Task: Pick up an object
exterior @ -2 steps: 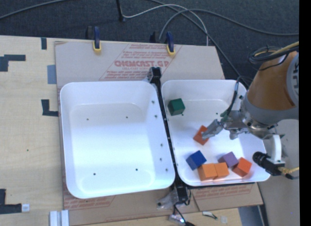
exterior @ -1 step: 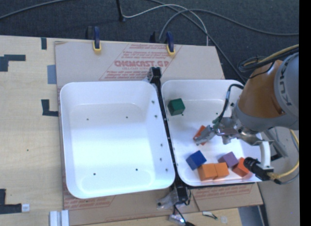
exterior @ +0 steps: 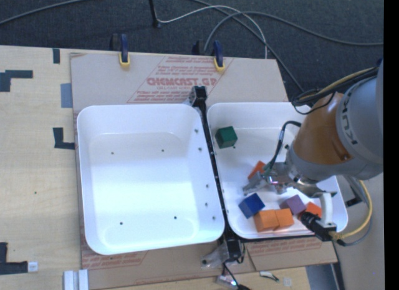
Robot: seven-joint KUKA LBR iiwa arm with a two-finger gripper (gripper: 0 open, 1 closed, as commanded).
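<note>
**A:** Jaws open or closed, can you make it out?

**B:** I cannot tell. The gripper point(exterior: 265, 182) is low in the right bin point(exterior: 249, 109), a blur of grey metal under the wrist, and its tip is not clear enough to read. I see nothing held in it.

**A:** What lies closest to it?

**B:** A small red piece point(exterior: 256, 171), just beside the tip, on the side towards the far wall and the left bin point(exterior: 84, 158). It may be touching the metal, but that is hard to say.

**A:** And the others?

**B:** The blue cube point(exterior: 252, 205) sits near, on the side towards the bin's near wall. The orange block point(exterior: 274, 220) lies past the blue one, against the near wall, with its long axis along that wall. The purple cube point(exterior: 293, 204) is just beside the block, under the wrist. The green cube point(exterior: 226, 136) stands well apart, up by the divider.

**A:** So what does the pick turn on?

**B:** On the red piece being off to one side, I think, and not between the jaws. A small shift towards the far wall would be needed before closing. The piece looks tilted, so it could slip away.
</note>
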